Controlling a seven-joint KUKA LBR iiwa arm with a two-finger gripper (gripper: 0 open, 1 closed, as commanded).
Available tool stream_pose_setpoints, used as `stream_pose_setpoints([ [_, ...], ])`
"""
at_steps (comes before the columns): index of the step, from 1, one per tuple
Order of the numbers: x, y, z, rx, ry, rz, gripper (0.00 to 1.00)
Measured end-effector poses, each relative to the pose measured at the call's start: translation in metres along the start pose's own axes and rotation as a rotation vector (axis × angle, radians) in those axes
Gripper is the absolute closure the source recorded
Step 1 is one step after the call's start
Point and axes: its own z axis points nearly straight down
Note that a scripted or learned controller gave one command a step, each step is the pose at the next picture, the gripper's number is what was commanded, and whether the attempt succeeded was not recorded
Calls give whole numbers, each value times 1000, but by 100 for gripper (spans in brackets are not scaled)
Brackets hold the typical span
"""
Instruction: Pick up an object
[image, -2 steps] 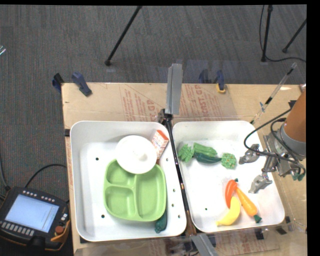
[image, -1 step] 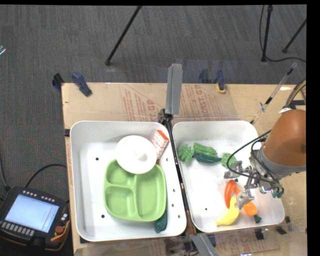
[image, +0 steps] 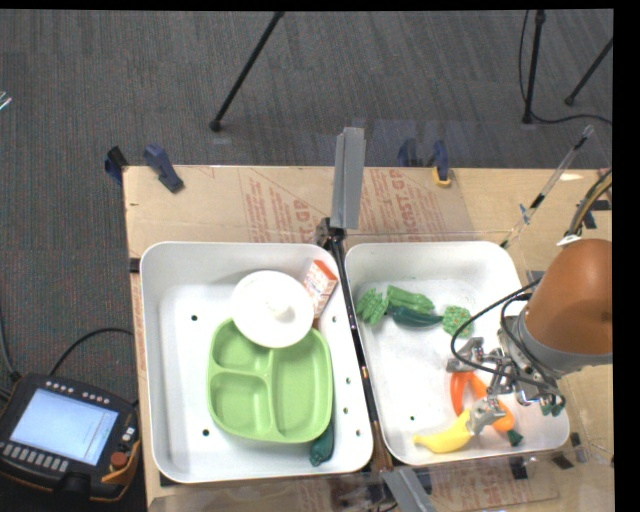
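Note:
My gripper (image: 497, 398) is low in the right bin (image: 425, 265), near its front right corner, below the orange band of the arm (image: 570, 295). It hangs over an orange carrot-like toy (image: 462, 390) and just above a yellow banana (image: 446, 436). Further back in the same bin lie a green leafy toy (image: 372, 305), a green cucumber-like piece (image: 412, 298), a dark green vegetable (image: 415, 318) and a small green broccoli (image: 457, 319). Nothing visibly sits between the fingers.
The left bin (image: 170, 300) holds a green divided tray (image: 270, 385), a white round lid (image: 273, 308), an orange-and-white carton (image: 320, 285) and a dark green item (image: 321, 450) at its front edge. A grey post (image: 348, 180) stands behind the divider. A teach pendant (image: 65, 432) lies left.

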Motion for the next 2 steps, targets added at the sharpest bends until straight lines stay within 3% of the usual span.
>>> stream_pose_setpoints([
  [2, 4, 17, 0, 0, 3, -110, 0],
])
